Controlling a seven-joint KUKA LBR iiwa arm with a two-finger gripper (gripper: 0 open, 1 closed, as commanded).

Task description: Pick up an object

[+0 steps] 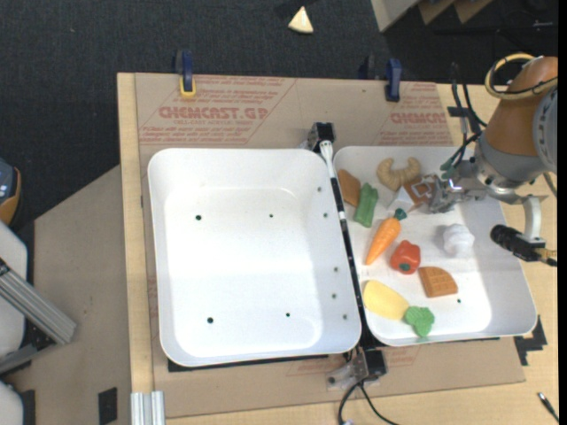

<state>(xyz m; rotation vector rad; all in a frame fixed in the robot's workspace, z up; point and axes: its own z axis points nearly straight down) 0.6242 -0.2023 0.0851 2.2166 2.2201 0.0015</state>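
Tabletop (230, 104): brown board with red printed lettering, held at its far edge by two blue clamps (185, 67), one left and one right.

Left shallow white plastic bin (177, 326): large, rounded corners, small dark dots on its floor; no items lie in it.

Right shallow white plastic bin (505, 312): touching the left bin along a shared black-edged seam. Contents, left to right:
- Brown wedge-shaped toy piece (349, 187), far left corner, against the seam.
- Green oblong toy vegetable (366, 205), just beside the brown wedge.
- Orange toy carrot (383, 239), tilted, its tip toward the near left.
- Yellow rounded toy fruit (384, 299), near the front left.
- Tan curved toy pastry (398, 172), by the far wall.
- Red toy pepper (405, 257), just right of the carrot.
- Green leafy toy vegetable (420, 320), touching the yellow fruit, at the front rim.
- Brown waffle-patterned toy square (438, 282), near the pepper.
- White lumpy toy piece (456, 237), centre right.

Hand (436, 193): metallic, at the end of the grey arm with orange band (518, 113) entering from the right; low over the far part of the right bin, just right of the tan pastry. Whether its fingers are wide or narrow cannot be told; no item is visibly held between them.
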